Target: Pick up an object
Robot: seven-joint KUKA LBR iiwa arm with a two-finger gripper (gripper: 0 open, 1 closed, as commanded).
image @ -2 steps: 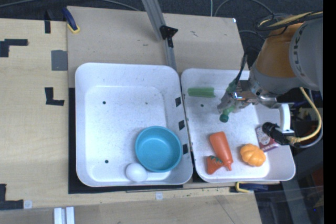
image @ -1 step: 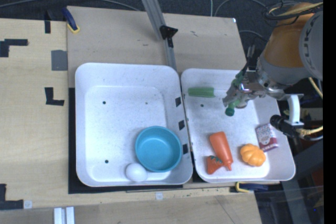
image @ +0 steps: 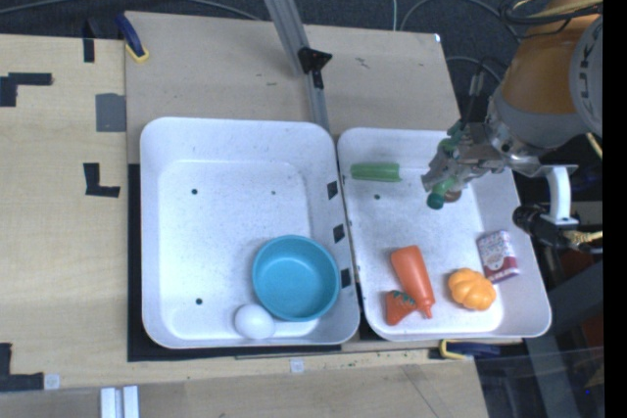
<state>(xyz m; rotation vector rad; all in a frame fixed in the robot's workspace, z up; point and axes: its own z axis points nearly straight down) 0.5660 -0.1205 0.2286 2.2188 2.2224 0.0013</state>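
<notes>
Green stick (image: 375, 172) lies just left of the pincer (image: 438, 196), ungrasped; pincer state unclear. Approach step; next: shift left, descend, close.

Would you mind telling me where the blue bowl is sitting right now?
In the camera view, the blue bowl sits in the left bin, in its near right corner, with a white ball touching its near left edge.

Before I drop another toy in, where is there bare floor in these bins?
The left bin is bare across its far and left parts; only the blue bowl and white ball sit near its front. The right bin is crowded: green cylinder, orange bottle, orange fruit, packet, gripper.
</notes>
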